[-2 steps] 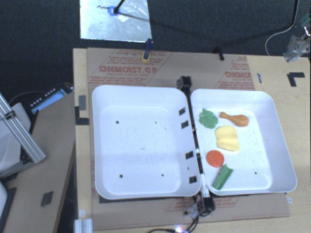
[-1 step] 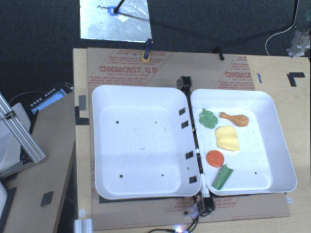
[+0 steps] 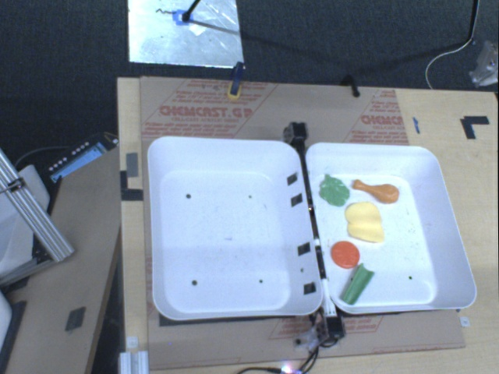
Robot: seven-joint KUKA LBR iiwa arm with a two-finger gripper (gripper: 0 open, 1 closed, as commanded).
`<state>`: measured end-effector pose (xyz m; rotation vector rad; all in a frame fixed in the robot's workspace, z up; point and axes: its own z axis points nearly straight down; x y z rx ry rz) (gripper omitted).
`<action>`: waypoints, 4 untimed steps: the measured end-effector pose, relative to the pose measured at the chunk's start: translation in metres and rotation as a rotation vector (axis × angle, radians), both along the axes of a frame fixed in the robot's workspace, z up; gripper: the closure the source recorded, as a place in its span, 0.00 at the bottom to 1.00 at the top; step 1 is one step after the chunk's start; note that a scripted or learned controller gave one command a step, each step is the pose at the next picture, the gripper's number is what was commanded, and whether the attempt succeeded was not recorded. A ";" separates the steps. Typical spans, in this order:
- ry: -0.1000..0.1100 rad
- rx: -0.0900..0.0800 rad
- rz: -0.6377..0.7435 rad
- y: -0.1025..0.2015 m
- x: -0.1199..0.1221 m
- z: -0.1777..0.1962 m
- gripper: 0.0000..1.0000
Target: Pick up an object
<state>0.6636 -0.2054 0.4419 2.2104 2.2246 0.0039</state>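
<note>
five small toys lie in the right bin (image 3: 448,209), all gathered toward its left half. a green leafy piece (image 3: 334,191) sits near the dividing edge, with an orange drumstick (image 3: 376,190) just beside it to the right, handle pointing left. below them lies a yellow lumpy piece (image 3: 364,222), then a red-orange disc (image 3: 345,254) close under its lower left edge, and a green stick-shaped piece (image 3: 357,284) lying at a slant just under the disc, near the bin's front wall. the toys sit close together but none is stacked on another, and nothing lies over them. the left bin (image 3: 168,209) adjoins along a seam set with dark clips (image 3: 296,200). both bins rest on a cardboard sheet (image 3: 207,109) on the bench (image 3: 437,104). a yellow and blue clamp (image 3: 235,88) stands at the cardboard's far edge, and a shiny foil square (image 3: 183,20) lies on the dark floor beyond.
</note>
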 end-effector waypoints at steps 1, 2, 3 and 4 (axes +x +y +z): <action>-0.002 0.002 0.004 0.057 0.006 0.034 1.00; 0.000 0.002 0.001 0.093 0.003 0.058 1.00; 0.000 0.003 0.003 0.143 -0.026 0.077 1.00; 0.000 0.003 0.002 0.184 -0.053 0.095 1.00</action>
